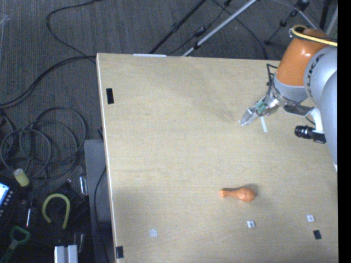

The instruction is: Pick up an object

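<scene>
A smooth, rubbery-looking orange object [239, 194] lay near the front edge of the matt, pale wood-look benchtop [164, 147]; the arm's orange band [299, 59] shone glossy.

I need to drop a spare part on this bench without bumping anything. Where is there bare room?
The widest bare patch is the bench's left and middle, from the black marker near the top left edge down toward the front. The far middle is bare too. It is tighter on the right: the claw hangs there, and the orange drumstick-shaped object lies lower right, above small tags.
</scene>
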Available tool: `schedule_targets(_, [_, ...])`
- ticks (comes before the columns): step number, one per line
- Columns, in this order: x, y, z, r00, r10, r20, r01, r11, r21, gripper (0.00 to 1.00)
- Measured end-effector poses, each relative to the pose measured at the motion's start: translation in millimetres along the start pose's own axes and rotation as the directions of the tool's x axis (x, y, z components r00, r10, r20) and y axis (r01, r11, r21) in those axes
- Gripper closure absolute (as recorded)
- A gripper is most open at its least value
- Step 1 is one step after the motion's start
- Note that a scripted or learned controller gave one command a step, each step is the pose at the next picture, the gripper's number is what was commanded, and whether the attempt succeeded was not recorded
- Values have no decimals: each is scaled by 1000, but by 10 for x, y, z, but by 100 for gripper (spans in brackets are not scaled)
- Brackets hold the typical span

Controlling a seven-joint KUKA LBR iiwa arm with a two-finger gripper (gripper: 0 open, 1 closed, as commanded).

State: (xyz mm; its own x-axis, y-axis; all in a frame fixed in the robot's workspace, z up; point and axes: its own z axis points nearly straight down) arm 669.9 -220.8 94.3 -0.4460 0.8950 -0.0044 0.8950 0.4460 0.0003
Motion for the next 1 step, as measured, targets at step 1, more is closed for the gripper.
schedule_targets(1, [526,254,-753,999,40,-4,-40,999,-1,100])
